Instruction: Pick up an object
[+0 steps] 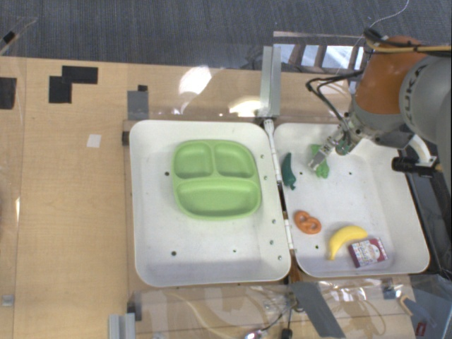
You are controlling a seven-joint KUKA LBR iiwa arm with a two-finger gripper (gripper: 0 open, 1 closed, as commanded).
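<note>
My gripper (pixel 319 159) hangs over the back left part of the right bin (pixel 395 210), reaching in from the arm at the upper right. A small light green object (pixel 322 169) lies right under its tip, partly covered by it; whether it is gripped I cannot tell. A dark green, pepper-like piece (pixel 287 171) lies by the bin's left wall. Toward the front lie an orange ring-shaped item (pixel 307 222), a yellow banana (pixel 346 239) and a small maroon packet (pixel 367 251).
The left bin (pixel 152 210) holds a light green divided plate (pixel 215 177). A metal post (pixel 270 83) stands behind the ridge between the bins. Black cables (pixel 332 83) loop near the arm's wrist.
</note>
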